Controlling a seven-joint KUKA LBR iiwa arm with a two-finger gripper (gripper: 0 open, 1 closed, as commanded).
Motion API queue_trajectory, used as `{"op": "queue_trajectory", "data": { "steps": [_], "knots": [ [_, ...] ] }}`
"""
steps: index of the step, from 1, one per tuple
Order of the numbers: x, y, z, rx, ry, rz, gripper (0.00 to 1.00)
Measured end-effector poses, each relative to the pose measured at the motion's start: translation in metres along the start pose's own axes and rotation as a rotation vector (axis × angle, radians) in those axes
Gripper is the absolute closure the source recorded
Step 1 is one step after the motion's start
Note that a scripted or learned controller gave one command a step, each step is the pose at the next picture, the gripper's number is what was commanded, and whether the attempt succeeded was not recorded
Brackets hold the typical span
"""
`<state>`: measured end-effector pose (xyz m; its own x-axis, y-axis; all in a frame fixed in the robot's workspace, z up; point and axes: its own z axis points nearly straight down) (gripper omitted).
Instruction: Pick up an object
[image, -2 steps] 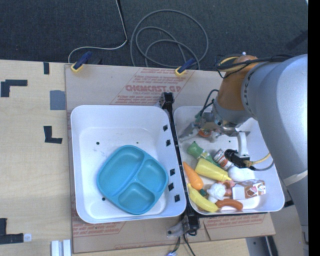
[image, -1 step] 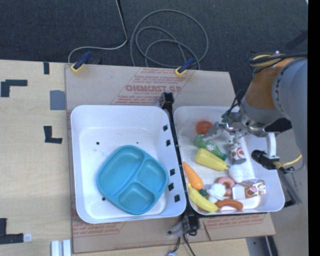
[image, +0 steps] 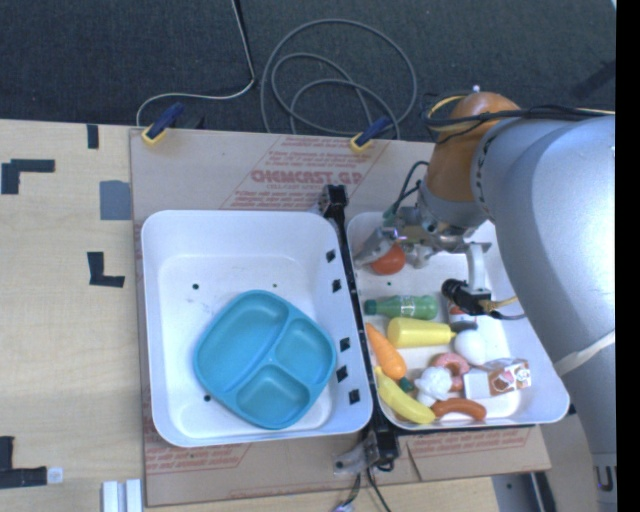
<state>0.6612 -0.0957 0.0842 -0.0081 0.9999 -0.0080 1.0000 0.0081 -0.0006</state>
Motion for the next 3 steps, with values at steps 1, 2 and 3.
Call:
{"op": "queue_trajectory", "data": {
  "steps": [1,2,3],
  "knots": [
    [-0.0024,0.0058,-0.0006,0.006,0.002,0.006,0.0],
    [-0.005,0.0066,-0.0006,0.002,0.006,0.007,0.0],
    [-0.0025,0.0064,-0.0011,0.001,0.0,0.009,0.0]
  ]
}}
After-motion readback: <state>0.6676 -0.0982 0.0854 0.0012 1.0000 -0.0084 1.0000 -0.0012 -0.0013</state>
